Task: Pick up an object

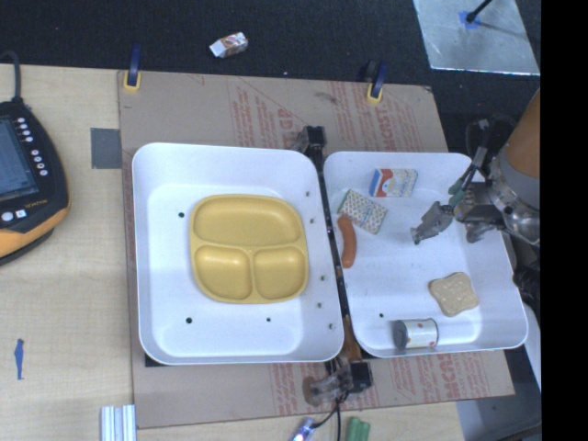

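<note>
Over the right bin (pixel 487 338), we see the gripper (pixel 448 220) open and holding nothing, above the cracker (pixel 453 293).

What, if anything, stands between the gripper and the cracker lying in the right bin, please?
Nothing visible does. The gripper hangs over bare bin floor in the right bin, and the cracker lies apart, nearer the camera. The small can lies beyond the cracker, not between.

Your open floor lies mid right bin (pixel 491 288), ringed by sausage (pixel 347 241), cracker (pixel 453 293), cylinder (pixel 416 333), patterned packet (pixel 365 211) and small carton (pixel 393 183).
</note>
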{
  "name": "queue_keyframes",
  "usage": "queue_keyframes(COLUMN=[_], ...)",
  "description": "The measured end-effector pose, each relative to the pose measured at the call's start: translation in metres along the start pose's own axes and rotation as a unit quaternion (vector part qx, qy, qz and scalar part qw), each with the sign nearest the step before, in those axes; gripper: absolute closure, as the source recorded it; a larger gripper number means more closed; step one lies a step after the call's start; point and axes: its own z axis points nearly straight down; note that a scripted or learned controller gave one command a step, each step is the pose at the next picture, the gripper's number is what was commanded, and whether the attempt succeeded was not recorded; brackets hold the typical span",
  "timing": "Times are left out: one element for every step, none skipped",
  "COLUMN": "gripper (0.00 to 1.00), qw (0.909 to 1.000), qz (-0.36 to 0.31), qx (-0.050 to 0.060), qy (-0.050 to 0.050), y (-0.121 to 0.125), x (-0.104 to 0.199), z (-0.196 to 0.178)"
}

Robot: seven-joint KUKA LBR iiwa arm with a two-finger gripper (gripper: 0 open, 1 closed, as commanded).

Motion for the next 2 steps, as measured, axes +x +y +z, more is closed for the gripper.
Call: queue_keyframes(gripper=[0.0,0.0], qw=[1.0,1.0], qz=[0.0,-0.001], qx=[0.002,-0.004], qy=[-0.001,-0.002], y=[0.052,0.114], x=[-0.073,0.008], z=[0.126,0.147])
